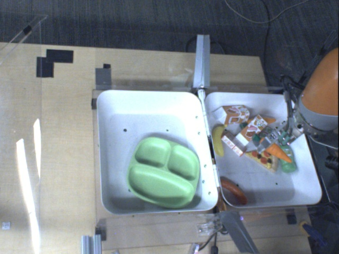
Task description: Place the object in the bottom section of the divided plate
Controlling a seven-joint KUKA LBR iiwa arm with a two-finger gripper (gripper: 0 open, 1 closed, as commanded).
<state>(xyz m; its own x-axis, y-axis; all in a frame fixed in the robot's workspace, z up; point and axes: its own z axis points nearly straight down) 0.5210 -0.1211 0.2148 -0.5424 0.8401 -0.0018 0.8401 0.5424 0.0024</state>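
desk (pixel 58 157): pale wood, black tape marks far left, glare streaks
floor (pixel 132 9): dark carpet, loose cable top right
left bin (pixel 108 142): green divided plate (pixel 164 171), sections bare
right bin (pixel 304 187): banana (pixel 217 140), sausage (pixel 233 191), snack packets (pixel 249 131), carrot (pixel 279 153)
gripper (pixel 279 135): over the packet pile, right bin
fingers: can't tell, lost in clutter
object: not on plate yet

Left of the pincer (pixel 279 136), the divided plate (pixel 164 172) was pale green in a white bin (pixel 106 142); nearer it lay a yellow banana (pixel 217 140), a reddish-brown sausage (pixel 233 190) and an orange carrot (pixel 278 152); the counter (pixel 58 157) was light tan.
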